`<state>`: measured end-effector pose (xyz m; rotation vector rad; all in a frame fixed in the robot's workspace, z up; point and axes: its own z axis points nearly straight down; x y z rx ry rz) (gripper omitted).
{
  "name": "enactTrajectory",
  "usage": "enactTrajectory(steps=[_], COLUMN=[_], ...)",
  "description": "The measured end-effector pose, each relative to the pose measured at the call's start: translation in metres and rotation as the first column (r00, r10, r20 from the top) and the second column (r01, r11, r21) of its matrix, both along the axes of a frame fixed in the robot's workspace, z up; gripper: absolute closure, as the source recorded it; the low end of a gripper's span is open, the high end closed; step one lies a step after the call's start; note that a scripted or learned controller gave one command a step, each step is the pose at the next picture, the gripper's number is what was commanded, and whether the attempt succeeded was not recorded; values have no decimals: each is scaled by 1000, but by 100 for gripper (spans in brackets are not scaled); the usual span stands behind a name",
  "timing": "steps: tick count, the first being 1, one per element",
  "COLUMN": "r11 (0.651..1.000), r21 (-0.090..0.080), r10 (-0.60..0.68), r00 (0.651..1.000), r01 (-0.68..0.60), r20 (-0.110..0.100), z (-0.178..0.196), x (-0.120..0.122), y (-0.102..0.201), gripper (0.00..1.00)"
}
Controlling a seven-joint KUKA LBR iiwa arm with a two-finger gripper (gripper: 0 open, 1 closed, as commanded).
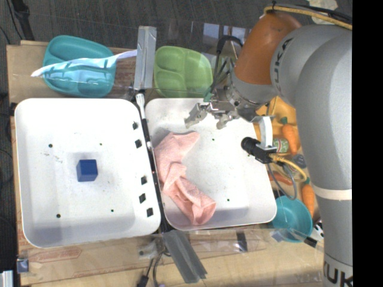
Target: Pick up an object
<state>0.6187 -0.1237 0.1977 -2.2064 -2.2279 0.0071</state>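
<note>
- The cloth, pink and crumpled, lies along the left side of the right bin; it is the nearest thing I could take.
- A blue cube sits alone in the left bin, well apart from me.
- My claw hangs over the right bin's upper edge, fingers spread apart, nothing between them.
- I judge this the approach step: no pick made yet.
- Next I would need to shift down-left over the cloth's bunched upper fold, drop, and close.
- The bins are shallow and white, side by side on a wooden bench.
- Behind them lie a teal dish and a green dish; the floor beyond is dark.
</note>
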Motion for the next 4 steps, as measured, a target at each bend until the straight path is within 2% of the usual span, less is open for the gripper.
enactTrajectory(steps=[1,2,3,4], r11=[970,963,962,962], r21=[0,0,0,0], r10=[244,270,274,274], r00=[970,963,962,962], r01=[-244,-270,-274,-274], r20=[4,6,5,5], z=[-107,-106,-97,-97], x=[11,34,35,35], y=[-1,20,21,21], gripper=[0,0,100,0])
